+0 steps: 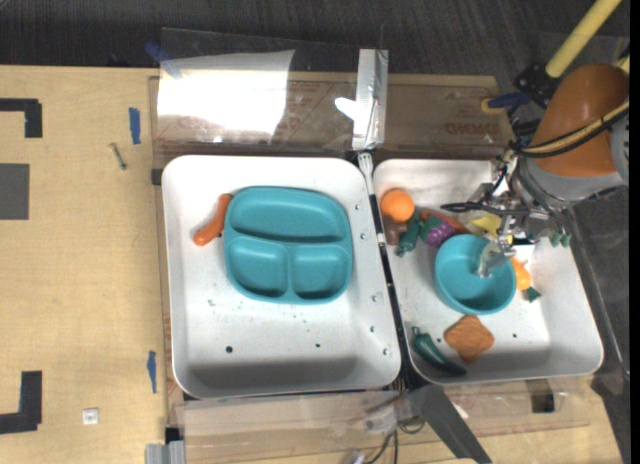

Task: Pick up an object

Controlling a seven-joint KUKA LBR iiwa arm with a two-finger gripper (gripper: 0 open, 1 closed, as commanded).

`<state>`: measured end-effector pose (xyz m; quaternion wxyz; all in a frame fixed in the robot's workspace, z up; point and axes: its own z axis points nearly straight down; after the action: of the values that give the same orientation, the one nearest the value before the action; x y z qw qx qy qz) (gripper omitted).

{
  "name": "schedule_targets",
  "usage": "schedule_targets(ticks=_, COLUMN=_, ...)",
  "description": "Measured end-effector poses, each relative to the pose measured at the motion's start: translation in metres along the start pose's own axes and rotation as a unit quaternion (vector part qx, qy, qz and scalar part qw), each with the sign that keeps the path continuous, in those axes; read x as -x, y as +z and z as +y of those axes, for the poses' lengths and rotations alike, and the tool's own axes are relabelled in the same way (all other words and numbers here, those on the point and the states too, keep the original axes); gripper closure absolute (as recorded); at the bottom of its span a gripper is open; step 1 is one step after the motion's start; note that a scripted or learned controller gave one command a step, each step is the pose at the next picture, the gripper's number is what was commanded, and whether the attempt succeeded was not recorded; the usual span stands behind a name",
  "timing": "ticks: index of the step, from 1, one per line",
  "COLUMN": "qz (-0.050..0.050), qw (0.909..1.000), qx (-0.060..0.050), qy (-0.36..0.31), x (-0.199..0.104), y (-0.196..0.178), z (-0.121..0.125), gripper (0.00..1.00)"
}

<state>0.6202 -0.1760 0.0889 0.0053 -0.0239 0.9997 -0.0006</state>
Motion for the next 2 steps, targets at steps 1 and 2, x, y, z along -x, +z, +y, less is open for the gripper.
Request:
schedule_targets(ticks=1, qz=0.001, qw=1.0000, qx=0.000, qy=-0.009, x=-0.024, y=0.000, z=-0.017, gripper=0.00)
schedule_targets(ticks=2, qz=-0.003, qw=0.9999, qx=0.001, qy=-0.010, x=-0.020, y=-0.012, z=-0.015, gripper=1.00)
